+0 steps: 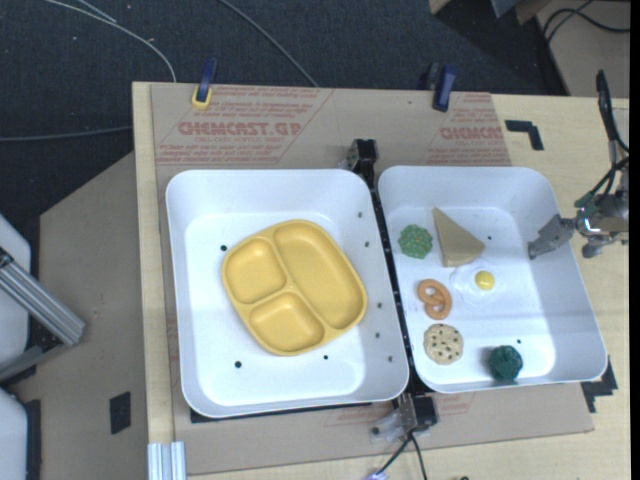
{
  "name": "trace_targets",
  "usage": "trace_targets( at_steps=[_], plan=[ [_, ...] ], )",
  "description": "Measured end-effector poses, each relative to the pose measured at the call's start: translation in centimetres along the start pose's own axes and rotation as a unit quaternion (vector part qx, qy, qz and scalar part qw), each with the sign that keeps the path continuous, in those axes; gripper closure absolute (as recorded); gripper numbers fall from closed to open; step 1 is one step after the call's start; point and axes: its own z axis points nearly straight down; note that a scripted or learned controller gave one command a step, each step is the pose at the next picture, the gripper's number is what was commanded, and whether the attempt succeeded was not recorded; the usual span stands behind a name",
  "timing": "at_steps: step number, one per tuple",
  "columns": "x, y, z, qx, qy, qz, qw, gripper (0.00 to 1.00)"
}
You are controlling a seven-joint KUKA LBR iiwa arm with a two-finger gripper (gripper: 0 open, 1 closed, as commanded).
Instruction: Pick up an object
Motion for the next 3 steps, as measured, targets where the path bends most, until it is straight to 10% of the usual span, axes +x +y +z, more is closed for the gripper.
trace_targets(
  at_steps=[3],
  plan=[
    [1.3,-1.2,12.5,0.002,0.001,0.0,1.0,0.0]
  ],
)
